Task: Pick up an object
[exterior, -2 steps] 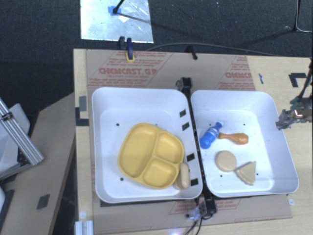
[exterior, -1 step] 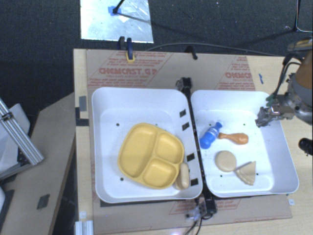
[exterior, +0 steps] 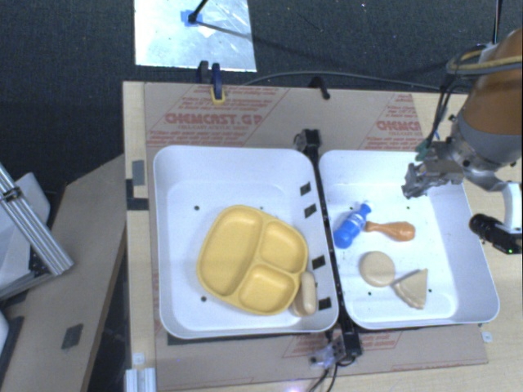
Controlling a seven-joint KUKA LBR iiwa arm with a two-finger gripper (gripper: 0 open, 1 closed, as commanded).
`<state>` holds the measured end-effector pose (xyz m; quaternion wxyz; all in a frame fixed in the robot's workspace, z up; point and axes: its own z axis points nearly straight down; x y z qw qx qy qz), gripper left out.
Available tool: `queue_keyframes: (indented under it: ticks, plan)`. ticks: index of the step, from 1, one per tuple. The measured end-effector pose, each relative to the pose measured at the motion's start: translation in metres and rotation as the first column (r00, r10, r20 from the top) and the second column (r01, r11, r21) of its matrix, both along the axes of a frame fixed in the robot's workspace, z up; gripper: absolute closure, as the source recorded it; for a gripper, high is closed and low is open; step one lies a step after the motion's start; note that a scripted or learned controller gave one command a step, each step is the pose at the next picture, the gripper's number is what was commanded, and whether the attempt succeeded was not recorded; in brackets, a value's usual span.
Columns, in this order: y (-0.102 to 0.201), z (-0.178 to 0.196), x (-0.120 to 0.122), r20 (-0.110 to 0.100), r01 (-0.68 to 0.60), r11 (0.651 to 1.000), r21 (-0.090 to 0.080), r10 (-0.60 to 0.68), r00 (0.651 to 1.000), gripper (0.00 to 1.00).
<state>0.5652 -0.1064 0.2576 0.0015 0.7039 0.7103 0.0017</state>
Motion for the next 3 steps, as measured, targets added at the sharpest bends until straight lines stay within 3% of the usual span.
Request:
queue_keyframes:
  ticks: [3]
  plan:
    - [0.142,0.006,0.058,-0.001,0.0,1.0,0.002,0.0,1.0,1.0]
